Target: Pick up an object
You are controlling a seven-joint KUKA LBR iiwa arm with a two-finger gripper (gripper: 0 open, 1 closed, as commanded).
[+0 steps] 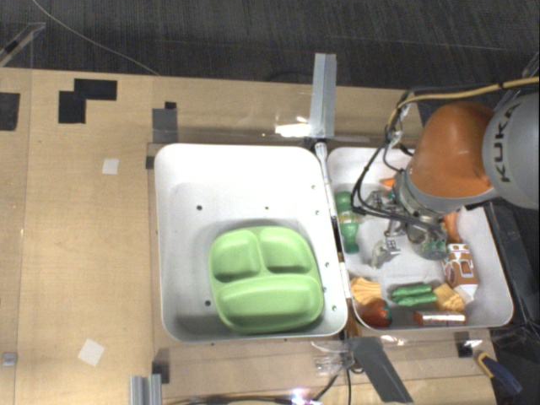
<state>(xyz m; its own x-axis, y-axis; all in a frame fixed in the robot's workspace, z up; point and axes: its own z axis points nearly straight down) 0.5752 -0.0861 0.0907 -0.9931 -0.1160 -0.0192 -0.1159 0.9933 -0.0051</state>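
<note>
The arm reaches in from the right, with its orange band over the right bin [504, 304]. My gripper [390, 248] hangs low in the middle of that bin, above bare white floor. Small things lie around it: a green bottle [345, 213] to its left by the divider, a green pea pod [413, 294] and a yellow ridged piece [364, 290] in front of it, a red-brown item [376, 314] at the front wall, and a white and orange carton [461, 270] to its right. Nothing shows between the fingers.
The left bin [177, 184] holds a light green divided tray [265, 278], set towards its front right. A metal post [323, 95] stands behind the wall between the two bins. Cables loop off the wrist above the right bin's back.
</note>
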